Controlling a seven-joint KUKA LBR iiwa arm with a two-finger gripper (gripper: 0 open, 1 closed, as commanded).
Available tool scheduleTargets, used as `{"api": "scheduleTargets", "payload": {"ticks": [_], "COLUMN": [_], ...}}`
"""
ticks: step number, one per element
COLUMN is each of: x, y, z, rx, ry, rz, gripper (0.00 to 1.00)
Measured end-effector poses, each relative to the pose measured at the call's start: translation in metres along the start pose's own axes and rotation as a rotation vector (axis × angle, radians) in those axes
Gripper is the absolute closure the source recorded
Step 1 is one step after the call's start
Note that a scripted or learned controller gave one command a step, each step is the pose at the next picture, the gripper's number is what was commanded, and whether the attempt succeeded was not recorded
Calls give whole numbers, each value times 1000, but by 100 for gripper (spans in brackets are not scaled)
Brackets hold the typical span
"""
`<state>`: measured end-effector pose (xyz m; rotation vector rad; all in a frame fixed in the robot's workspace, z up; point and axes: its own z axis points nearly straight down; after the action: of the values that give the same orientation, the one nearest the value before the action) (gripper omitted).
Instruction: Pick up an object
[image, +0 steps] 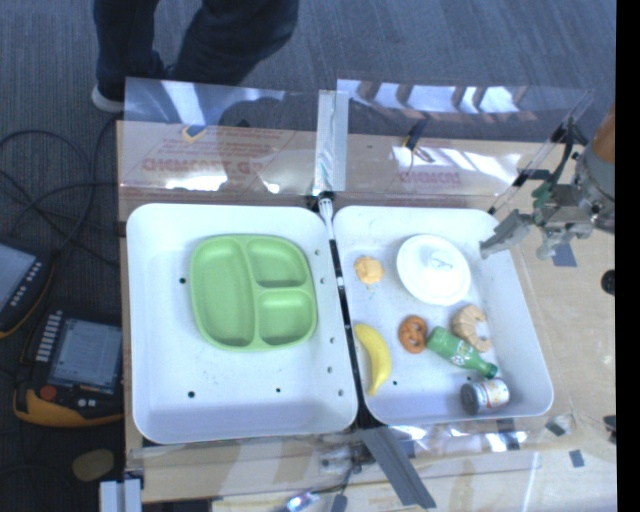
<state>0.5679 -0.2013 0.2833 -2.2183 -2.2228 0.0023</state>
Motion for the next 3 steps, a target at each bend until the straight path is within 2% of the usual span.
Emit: {"api": "scheduleTargets", "payload": {"ticks": [1,2,3], "x": [15,38,53], "y": [41,56,21], "z": [158,101,189], "rx": [-2,-1,-19], "ry": [-2,-1,-6], "rz": [-65,1,-70], "gripper": [0,0,0]}}
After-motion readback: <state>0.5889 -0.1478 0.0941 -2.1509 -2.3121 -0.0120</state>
